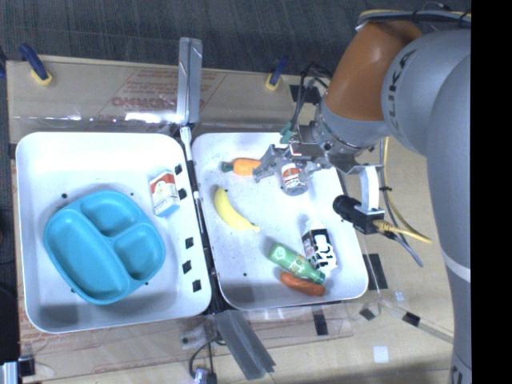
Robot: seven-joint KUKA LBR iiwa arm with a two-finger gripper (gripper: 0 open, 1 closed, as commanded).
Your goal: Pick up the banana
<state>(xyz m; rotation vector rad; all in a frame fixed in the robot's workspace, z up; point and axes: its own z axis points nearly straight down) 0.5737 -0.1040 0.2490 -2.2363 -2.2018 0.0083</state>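
Note:
The yellow banana (233, 210) lies in the right bin (344, 274), in its left half, slanting from upper left to lower right. My gripper (277, 164) hangs over the upper middle of that bin, up and to the right of the banana and apart from it. It sits between a small orange carrot-like item (242, 166) and a round can (294, 181). Nothing is visibly held.
The right bin also holds a green bottle (294, 263), a red-orange item (303, 284) and a black-and-white pack (321, 249) near its front right. The left bin (48, 310) holds a blue divided plate (102, 245) and a small carton (164, 192).

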